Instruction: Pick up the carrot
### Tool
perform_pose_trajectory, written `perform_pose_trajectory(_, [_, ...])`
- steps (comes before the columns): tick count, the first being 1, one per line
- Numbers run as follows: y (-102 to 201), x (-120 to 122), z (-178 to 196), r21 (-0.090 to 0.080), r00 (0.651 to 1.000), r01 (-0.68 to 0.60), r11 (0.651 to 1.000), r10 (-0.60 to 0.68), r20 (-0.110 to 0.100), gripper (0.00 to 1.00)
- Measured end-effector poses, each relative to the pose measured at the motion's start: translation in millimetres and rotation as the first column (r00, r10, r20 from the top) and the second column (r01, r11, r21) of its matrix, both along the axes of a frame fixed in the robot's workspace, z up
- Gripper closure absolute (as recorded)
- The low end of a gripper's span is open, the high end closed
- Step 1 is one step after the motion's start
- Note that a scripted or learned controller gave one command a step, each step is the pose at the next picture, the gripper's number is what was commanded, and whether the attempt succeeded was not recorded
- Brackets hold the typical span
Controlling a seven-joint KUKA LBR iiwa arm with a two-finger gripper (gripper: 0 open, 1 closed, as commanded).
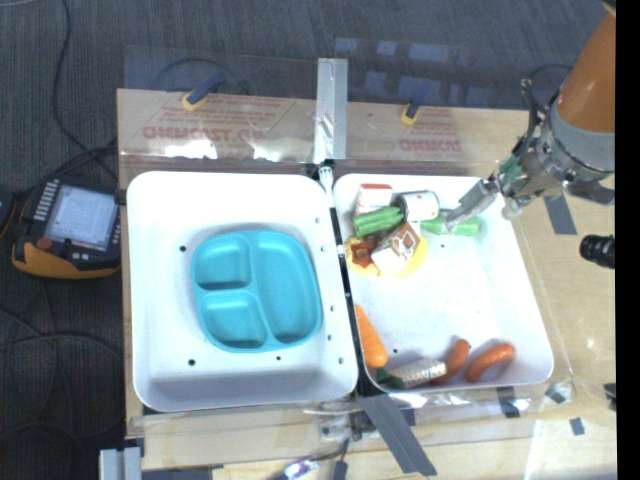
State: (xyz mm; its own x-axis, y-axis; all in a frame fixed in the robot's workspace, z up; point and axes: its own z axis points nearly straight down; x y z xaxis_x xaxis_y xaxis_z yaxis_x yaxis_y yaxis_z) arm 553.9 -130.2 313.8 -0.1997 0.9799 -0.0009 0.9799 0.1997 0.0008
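The orange carrot (371, 342) lies along the left wall of the right bin (530, 298), near its front corner, with its thin end pointing to the back. My gripper (462, 208) hangs over the back part of that bin, well away from the carrot, reaching in from the right at a slant. Its tip is next to a small light green item (462, 228). Nothing orange sits at the tip.
A pile of toy food (390, 230) with a green piece, a white can and a yellow item sits at the right bin's back left. Two sausages (478, 359) and a corn-like piece (416, 372) lie along its front wall. The left bin holds a blue divided tray (258, 288).
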Motion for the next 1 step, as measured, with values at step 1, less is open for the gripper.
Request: perform_pose_trajectory(1, [-8.9,-70.1,-66.5,0.001,0.998,-0.06,0.998,0.06,-0.003,0.0])
